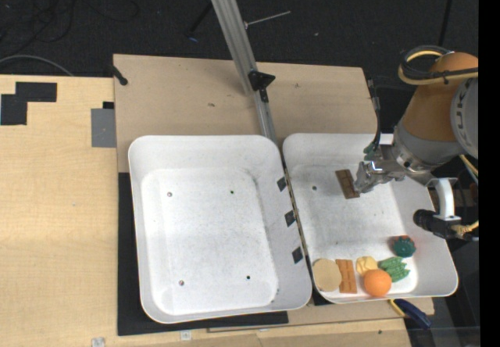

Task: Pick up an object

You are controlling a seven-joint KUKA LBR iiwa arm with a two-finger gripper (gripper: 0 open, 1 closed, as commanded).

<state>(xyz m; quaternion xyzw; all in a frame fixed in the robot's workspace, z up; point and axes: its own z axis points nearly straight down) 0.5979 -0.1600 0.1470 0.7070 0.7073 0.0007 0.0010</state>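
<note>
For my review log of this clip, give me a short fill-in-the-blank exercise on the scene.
1. The gripper is over the ___ bin.
2. Beside it lies a small ___ block.
3. The orange ball sits near that bin's ___ edge.

Missing words: right; brown; front

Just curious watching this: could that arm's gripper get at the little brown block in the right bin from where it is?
Probably yes. The gripper hangs right beside the brown block, which lies alone on the right bin floor with nothing over it.
</note>
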